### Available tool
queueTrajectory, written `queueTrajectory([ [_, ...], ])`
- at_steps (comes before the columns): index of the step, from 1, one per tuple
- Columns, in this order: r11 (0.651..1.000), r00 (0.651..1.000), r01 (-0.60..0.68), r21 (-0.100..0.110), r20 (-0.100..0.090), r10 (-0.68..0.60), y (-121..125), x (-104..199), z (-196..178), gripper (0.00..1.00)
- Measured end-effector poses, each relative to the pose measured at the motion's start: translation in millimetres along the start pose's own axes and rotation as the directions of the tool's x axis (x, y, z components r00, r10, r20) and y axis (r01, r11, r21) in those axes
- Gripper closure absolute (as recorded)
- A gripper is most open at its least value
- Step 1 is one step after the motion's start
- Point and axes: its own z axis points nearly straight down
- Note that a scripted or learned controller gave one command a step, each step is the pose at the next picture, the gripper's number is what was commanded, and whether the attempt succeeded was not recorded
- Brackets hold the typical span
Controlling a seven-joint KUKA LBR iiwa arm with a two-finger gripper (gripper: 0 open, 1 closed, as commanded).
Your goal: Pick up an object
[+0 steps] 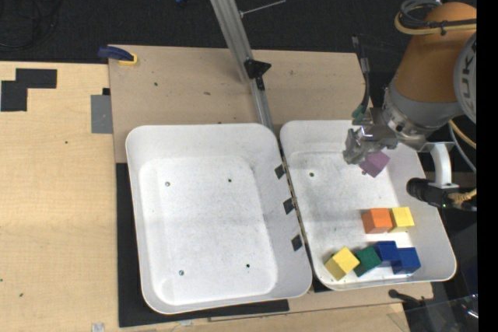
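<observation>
- purple is the colour of the block [376, 163] seen right at the gripper [362, 152], above the floor of the right bin [327, 190].
- whether the block is clamped between the fingers cannot be told; they are blurred and partly masked by the wrist.
- the step is judged to be the lift, or a grasp just being made.
- next, a straight rise away from the right bin is called for, with the grip checked.
- nearer the camera in the right bin are grouped an orange cube [378, 220], a yellow cube [403, 216], a yellow block [341, 263], a green block [368, 259] and blue blocks [398, 256].
- the left bin [156, 159] lies beside the right bin.
- the arm is cut off at the frame's edge.
</observation>
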Motion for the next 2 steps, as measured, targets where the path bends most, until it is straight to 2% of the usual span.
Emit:
queueTrajectory([
  [1, 1.0, 1.0, 0.002, 0.002, 0.0, -0.002, -17.6, 57.0, 10.0, 1.0],
  [2, 1.0, 1.0, 0.002, 0.001, 0.0, -0.002, -35.8, 102.7, 0.6, 1.0],
])
